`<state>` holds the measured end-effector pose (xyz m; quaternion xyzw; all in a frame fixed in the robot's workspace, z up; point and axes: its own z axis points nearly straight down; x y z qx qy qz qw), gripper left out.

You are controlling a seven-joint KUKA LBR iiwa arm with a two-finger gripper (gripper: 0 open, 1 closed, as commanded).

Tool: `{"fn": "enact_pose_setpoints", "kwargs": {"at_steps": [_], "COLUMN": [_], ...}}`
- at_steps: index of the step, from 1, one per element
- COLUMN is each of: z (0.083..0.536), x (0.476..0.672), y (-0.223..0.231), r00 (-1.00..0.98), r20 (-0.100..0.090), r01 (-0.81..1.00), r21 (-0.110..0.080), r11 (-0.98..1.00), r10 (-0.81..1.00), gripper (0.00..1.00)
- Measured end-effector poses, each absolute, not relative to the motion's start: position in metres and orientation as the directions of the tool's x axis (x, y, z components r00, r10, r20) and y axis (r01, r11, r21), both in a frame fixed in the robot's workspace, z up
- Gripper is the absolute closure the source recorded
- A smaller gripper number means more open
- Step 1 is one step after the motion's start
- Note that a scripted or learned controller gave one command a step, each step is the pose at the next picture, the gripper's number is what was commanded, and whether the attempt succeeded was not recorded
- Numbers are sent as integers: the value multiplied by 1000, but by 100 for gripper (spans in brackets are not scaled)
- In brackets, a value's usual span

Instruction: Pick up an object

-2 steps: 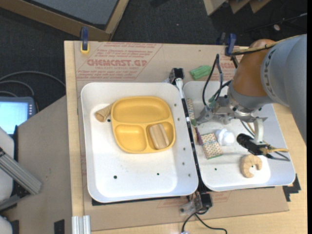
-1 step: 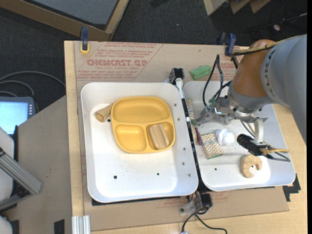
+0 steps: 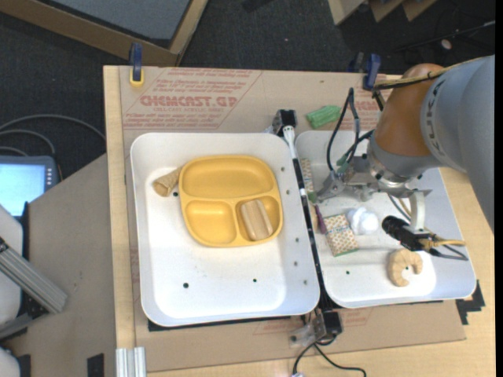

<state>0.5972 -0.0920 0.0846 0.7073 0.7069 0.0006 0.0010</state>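
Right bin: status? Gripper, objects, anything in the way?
Gripper over right bin, left half; no object seen in it. Patterned pouch, white round object, tan curled piece lie loose. Nothing on top of them.

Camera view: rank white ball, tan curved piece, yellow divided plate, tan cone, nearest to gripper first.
1. white ball, right bin, beside the gripper
2. tan curved piece, right bin, front corner
3. yellow divided plate, left bin
4. tan cone, beyond plate's left rim
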Motion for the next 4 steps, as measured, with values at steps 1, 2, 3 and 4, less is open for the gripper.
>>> {"fn": "enact_pose_setpoints", "kwargs": {"at_steps": [1,2,3,4], "z": [85,85,85,85], "x": [597,597,597,597], "y": [-92,-92,-92,-92], "r00": [1,1,1,1], "r20": [-1,-1,-1,-1], "r01": [1000,1000,1000,1000], "r21": [2,2,2,2], "r11": [-1,-1,-1,-1], "r10": [1000,1000,1000,1000], "gripper": [0,0,0,0]}}
